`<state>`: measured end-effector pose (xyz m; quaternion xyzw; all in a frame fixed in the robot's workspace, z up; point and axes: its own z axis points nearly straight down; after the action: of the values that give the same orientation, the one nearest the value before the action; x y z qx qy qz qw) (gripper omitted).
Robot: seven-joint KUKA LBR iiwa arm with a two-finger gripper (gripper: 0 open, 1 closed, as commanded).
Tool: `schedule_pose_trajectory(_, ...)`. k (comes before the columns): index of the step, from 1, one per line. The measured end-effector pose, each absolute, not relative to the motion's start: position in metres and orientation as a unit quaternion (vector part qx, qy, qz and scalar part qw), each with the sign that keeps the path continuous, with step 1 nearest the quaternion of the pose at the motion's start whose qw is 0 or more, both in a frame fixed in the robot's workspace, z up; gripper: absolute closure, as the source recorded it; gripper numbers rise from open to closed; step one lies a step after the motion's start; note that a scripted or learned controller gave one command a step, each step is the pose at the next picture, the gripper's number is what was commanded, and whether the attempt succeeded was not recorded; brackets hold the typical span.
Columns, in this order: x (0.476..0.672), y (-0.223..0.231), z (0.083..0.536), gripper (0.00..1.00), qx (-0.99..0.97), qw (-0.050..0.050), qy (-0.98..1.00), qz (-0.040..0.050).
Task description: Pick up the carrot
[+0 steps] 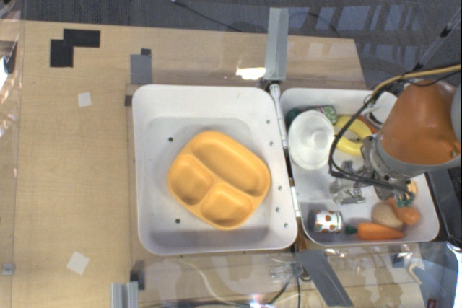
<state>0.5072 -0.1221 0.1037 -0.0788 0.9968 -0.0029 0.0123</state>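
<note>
The carrot (380, 231), orange with a green stub at its left end, lies flat along the front wall of the right bin (433, 223). My gripper (351, 192) hangs over the middle of that bin, a little above and to the left of the carrot and apart from it. The grey arm with its orange band (419, 128) covers the bin's right side.
Around the carrot lie a small can (326, 221), a beige rounded item (387, 215) and a small orange item (408, 216). A white bowl (312, 138), a banana (349, 144) and a green item (329, 112) sit further back. The left bin (151, 155) holds a yellow divided plate (219, 178).
</note>
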Motion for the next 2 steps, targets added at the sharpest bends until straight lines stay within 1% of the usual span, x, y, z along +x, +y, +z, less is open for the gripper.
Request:
schedule_pose_trajectory(1, 0.507, -0.1217, 0.1032, 0.0, -0.079, 0.012, 0.997, -0.0026)
schedule_pose_trajectory(2, 0.5069, -0.1217, 0.1032, 0.0, -0.079, 0.012, 0.997, -0.0026)
